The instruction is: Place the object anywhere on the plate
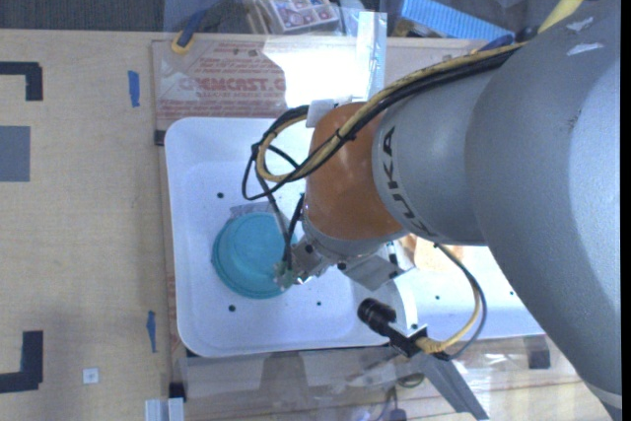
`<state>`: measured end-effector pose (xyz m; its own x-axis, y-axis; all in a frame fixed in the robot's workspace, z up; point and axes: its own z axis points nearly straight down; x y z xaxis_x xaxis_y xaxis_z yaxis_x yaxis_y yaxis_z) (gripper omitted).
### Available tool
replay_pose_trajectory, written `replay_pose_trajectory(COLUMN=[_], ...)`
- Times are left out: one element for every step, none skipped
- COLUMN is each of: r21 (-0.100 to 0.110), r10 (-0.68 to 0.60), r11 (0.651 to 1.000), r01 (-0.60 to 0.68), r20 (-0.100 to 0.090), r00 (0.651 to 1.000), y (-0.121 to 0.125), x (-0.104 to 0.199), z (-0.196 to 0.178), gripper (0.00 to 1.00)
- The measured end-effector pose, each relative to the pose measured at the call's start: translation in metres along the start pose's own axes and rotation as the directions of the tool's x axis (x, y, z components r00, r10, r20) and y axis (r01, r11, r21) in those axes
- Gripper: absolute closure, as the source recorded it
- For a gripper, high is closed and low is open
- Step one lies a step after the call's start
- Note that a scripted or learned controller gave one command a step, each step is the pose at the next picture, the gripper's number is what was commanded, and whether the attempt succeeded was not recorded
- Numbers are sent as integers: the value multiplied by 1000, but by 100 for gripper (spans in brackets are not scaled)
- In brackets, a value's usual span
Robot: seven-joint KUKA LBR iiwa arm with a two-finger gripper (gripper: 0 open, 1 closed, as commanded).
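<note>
Bin point(197, 242): white plastic, smooth, faint sheen. Inside it, plate point(248, 254): teal plastic, smooth, semi-matt. Above the plate, arm point(513, 143): grey painted shell, satin; orange band point(345, 177) glossy. Bench point(79, 212) left of bin: pale wood-look board, matt. Clear plastic sheet point(256, 79) beyond bin: shiny, glaring.

A pale wooden bench point(79, 242) carries a shallow white bin point(197, 163), which lies under and left of the gripper point(292, 273).
</note>
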<state>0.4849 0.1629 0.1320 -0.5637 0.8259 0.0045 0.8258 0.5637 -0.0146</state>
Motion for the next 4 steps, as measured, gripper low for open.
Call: replay_pose_trajectory(r21=[24, -16, -14, -38], r10=[-29, 249, 597, 789], r11=[999, 969, 802, 613], r01=[29, -248, -597, -789], r20=[16, 2, -4, -27], r00=[999, 969, 802, 614], y=[7, 26, 86, 78], x=[18, 50, -14, 18], z=[41, -65, -56, -2], gripper=[100, 100, 100, 100])
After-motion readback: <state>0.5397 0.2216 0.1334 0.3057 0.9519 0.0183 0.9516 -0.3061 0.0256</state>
